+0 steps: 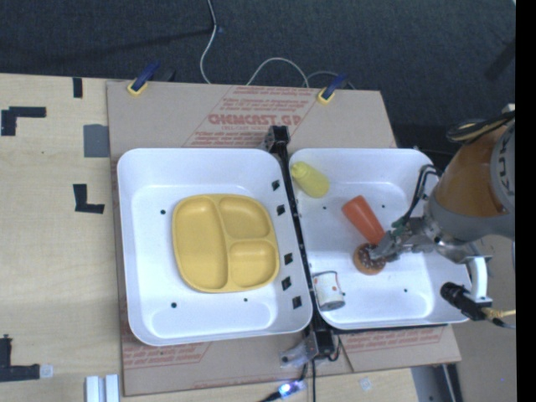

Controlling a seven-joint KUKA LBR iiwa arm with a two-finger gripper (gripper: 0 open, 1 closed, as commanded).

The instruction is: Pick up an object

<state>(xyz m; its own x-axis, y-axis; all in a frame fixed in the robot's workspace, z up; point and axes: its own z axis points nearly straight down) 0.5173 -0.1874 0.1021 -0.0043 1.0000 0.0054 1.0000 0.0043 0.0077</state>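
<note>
Two shallow white bins (138, 174) sit side by side on the bench. In the right one, the end effector (378, 252) is down at a small brown round object (367, 261), just beside an orange cylinder (363, 215). Whether it grips anything, I cannot tell.

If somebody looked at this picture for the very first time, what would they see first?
Probably the big yellow plastic divided plate, lying flat in the middle of the left white bin. Next, the grey robot arm with its orange band reaching in from the right, its gripper low in the right white bin by a small round brown object, beside an orange cylinder.
</note>
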